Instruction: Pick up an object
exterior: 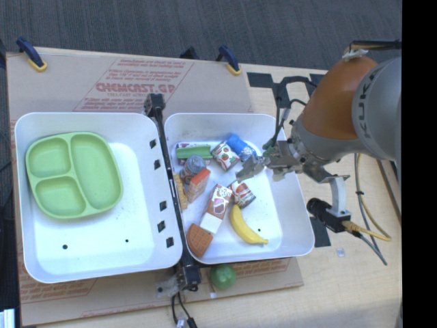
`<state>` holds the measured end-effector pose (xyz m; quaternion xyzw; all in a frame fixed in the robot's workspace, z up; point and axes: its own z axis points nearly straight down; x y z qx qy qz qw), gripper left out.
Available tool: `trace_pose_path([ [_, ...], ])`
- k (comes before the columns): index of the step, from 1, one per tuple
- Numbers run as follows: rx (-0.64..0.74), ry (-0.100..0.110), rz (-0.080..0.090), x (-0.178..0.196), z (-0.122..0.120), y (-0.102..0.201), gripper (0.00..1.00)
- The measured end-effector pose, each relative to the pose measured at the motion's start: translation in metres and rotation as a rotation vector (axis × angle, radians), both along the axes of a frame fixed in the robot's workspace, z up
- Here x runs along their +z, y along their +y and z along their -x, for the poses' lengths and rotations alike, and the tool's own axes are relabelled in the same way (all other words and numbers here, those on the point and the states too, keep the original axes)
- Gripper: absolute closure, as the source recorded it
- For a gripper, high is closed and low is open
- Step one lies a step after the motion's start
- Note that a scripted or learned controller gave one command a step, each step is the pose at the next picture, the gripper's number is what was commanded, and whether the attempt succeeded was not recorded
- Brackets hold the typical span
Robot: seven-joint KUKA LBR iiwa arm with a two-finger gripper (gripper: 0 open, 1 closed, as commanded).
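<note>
Two bins side by side; arm [341, 108] reaches in from right, wrist bent low over right bin [290, 214], gripper [251, 167] just above the clutter near a blue item [239, 144] and small carton [224, 155]. Can't tell whether it grips anything. Banana [244, 227] lies near front, apart from gripper. Green tray [72, 174] in left bin [89, 251]

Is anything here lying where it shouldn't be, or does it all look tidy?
One thing stands out: a small green ball lies outside the bins, on the cardboard just below the right bin, while the other items sit jumbled inside that bin.
</note>
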<state>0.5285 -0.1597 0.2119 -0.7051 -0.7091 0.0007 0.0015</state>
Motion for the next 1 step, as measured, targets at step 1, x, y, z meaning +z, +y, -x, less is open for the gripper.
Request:
trace_pose_path([
  [1, 0.001, 0.003, 0.001, -0.1103, -0.0373, -0.0441, 0.00],
])
